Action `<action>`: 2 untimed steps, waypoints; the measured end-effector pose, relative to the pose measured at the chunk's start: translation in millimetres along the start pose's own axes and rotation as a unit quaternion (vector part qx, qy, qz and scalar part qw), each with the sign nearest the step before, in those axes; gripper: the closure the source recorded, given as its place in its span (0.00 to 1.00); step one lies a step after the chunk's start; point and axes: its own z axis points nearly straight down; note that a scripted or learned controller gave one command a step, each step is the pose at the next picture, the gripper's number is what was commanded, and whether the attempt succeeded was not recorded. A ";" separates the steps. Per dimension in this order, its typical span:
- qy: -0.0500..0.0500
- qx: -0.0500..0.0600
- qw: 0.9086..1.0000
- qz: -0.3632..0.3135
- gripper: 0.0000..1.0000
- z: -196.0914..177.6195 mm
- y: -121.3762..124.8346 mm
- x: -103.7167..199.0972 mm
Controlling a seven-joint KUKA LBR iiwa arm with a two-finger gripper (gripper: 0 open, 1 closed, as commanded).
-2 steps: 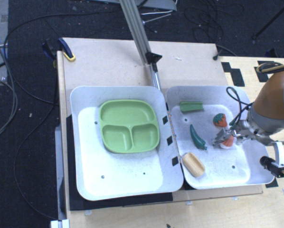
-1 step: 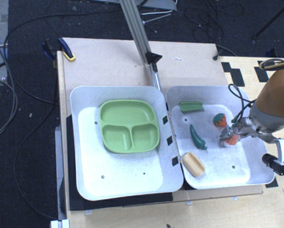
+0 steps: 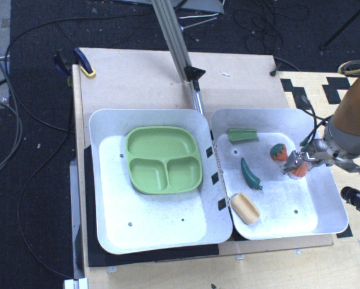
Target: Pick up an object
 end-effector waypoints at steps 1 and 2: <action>0.000 -0.001 1.000 0.000 1.00 -43.3 0.4 4.1; -0.001 -0.001 1.000 0.000 1.00 -97.4 -0.2 -6.7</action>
